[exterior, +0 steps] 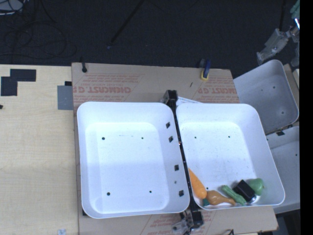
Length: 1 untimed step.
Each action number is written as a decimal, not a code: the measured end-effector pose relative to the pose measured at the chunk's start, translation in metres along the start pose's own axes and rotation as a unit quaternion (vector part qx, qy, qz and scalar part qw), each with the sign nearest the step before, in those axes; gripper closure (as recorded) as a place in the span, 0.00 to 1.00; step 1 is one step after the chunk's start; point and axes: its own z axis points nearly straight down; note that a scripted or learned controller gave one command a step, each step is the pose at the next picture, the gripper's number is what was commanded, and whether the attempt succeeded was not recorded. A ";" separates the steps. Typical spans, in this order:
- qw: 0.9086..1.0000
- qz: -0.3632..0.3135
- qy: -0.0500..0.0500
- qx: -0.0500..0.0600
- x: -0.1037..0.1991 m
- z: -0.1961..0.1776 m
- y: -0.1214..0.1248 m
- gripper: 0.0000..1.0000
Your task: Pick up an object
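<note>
Two bins sit side by side on a cardboard sheet (146, 84), the left bin (124, 111) touching the right bin (254, 131) along a central divider. In the right bin's near corner lie a carrot-shaped toy (196, 182), a gourd-like piece (218, 197), a block (243, 190) and what may be toy vegetables (255, 184), all clustered together.

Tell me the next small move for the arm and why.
Probably swing the arm in over the right bin toward its near edge. The things to pick all lie there: an orange carrot-like piece against the divider, a tan piece, green pieces and a black block, crowded together. The carrot-like piece sits most apart, so it looks the easiest first target.
</note>
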 end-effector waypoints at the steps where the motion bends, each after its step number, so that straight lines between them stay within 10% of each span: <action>1: 1.000 -0.002 0.001 0.011 0.001 0.000 -0.001 1.00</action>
